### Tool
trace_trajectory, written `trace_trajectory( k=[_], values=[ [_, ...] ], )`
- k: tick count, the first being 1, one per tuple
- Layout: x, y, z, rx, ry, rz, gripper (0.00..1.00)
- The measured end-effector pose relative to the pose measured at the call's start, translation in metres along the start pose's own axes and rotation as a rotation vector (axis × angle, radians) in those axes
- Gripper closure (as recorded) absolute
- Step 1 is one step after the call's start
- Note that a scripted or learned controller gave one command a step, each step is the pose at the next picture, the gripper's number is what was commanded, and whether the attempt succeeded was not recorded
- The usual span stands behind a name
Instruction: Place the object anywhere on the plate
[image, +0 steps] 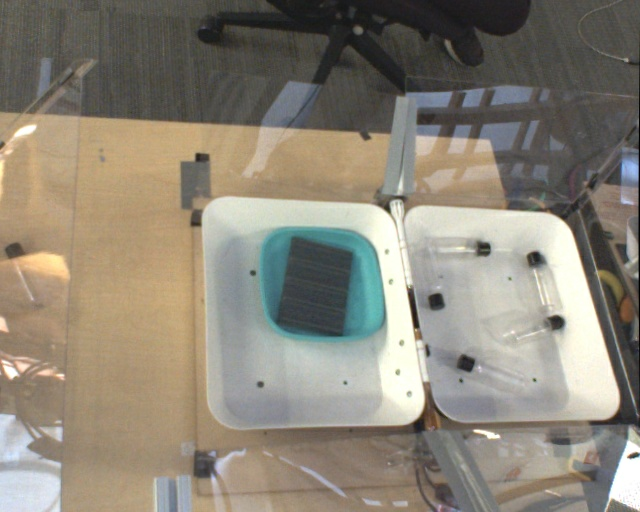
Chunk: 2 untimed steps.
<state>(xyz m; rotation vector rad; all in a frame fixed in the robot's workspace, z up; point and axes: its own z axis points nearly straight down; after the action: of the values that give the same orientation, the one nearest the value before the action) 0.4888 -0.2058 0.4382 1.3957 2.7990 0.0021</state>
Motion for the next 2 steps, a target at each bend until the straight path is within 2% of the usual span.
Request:
trace_trajectory(
  k=[1, 2],
  values=[
    [0.0002, 0.0002, 0.0000, 0.000, 0.000, 0.123, 0.00],
    [0.0001, 0.0001, 0.0000, 0.000, 0.000, 0.169, 0.00]
  ],
)
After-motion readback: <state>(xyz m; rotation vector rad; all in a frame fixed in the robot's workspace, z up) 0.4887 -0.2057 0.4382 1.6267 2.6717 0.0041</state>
